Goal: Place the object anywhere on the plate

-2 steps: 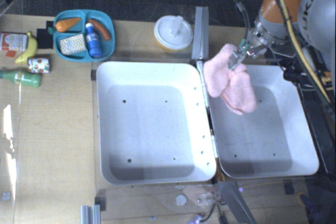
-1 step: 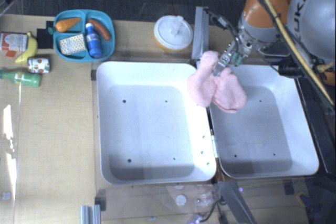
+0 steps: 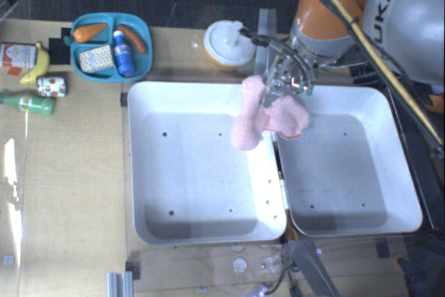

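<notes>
1. The pincer (image 3: 281, 88) hangs over the seam between the two white bins, near their far edge, and a pink cloth (image 3: 268, 118) hangs from it. The top of the cloth is pinched between the fingers, so I judge the pincer is closed on the pink cloth.

2. The cloth droops in two lobes: one falls over the left bin (image 3: 201, 163), the other over the right bin (image 3: 348, 163). It seems lifted, not lying flat.

3. The blue divided plate (image 3: 142, 45) stands on the surface (image 3: 62, 170) at the far left, well apart from the cloth. It already carries toy food in its compartments.

4. Possible problems:
   - The grip takes only a small fold, so the soft cloth can slip out during the long travel to the left.
   - The low lobe can drag on the rim of the left bin and pull free.
   - The white lidded cup (image 3: 226, 44) stands near the path and can be knocked.
   - On release, the cloth can hang over the plate edge, because the plate is crowded.
</notes>
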Robot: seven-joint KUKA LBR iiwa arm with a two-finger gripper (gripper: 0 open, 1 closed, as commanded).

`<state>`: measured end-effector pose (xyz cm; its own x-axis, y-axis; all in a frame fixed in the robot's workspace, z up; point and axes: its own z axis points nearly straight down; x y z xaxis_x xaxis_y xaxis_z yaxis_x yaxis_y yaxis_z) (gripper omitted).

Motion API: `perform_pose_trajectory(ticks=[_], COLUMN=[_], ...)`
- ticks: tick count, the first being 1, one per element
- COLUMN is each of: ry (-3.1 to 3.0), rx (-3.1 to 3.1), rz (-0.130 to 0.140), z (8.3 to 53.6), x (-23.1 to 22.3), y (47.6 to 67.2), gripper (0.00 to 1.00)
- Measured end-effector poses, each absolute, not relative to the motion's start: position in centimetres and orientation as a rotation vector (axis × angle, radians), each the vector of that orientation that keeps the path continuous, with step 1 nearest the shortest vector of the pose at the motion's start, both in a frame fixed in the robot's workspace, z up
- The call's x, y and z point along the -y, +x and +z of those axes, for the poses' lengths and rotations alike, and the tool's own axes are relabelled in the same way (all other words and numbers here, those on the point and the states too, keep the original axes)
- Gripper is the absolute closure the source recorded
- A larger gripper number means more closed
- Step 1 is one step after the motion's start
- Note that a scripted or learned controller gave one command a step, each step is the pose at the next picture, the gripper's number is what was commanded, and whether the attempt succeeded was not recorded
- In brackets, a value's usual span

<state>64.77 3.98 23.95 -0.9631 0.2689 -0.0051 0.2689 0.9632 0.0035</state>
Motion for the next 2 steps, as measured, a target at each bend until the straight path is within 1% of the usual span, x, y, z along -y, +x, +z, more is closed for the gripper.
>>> perform_pose_trajectory(ticks=[1,2], ry=[0.003,0.004], rx=[-3.134,-3.134], rz=[0.005,0.005], z=[23.35,23.38], x=[-9.11,-9.09], y=[64.42,64.44], gripper=[1.00,0.00])
